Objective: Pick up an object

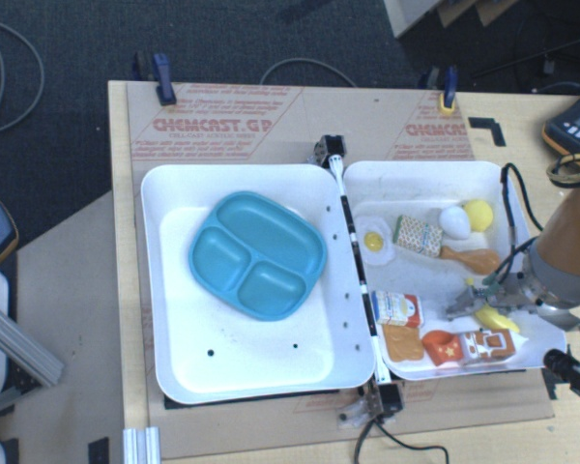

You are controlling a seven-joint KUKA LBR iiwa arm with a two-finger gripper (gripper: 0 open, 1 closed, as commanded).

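Observation:
The right bin (420,174) holds several toy foods. At the back are a fried egg (372,242), a patterned box (419,235), a white egg (454,221), a yellow ball (479,214) and a brown drumstick (470,257). Along the front lie a white and red carton (398,308), an orange slice (401,342), a red piece (443,348) and a red and white packet (489,346). My gripper (478,302) reaches in from the right, low over the bin's right side. It sits just above a yellow piece (497,320) and in front of the drumstick.
The left bin (174,356) carries a blue divided plate (259,254) near its middle. A black cable (510,196) runs along the right bin's right wall. Clamps (161,77) hold the cardboard sheet at the bench's back edge.

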